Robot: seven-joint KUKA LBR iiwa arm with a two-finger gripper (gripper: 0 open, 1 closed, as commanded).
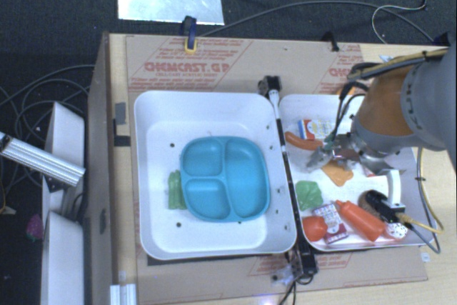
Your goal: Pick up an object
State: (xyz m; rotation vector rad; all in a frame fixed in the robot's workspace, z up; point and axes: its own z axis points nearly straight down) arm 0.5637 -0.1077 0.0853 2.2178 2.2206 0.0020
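The gripper point(323, 156) hangs low inside the right bin point(291, 111), near the middle of its floor. Whether its jaws are apart or together cannot be told; the tips are small and dark against the clutter, and nothing is visibly held between them.

Nearest candidate: an orange wedge-shaped piece point(337, 173) lies just beside the tips, toward the bin's near edge and slightly to the arm's side. It appears partly under the wrist. Its long axis is hard to read.

Second candidate: a red sausage-shaped item point(303, 141) lies just beyond the tips toward the bin's far edge, its long axis running roughly along the divider-to-outer-wall direction.

Further out: a green piece point(308, 193) sits near the divider wall, and a red bottle-like object point(360, 220) lies slantwise along the near edge.

The left bin point(153, 111) holds a blue compartment plate point(223, 177), well apart from the gripper.

Judgement: the orange piece is the likeliest target; a short shift toward the near edge is required.
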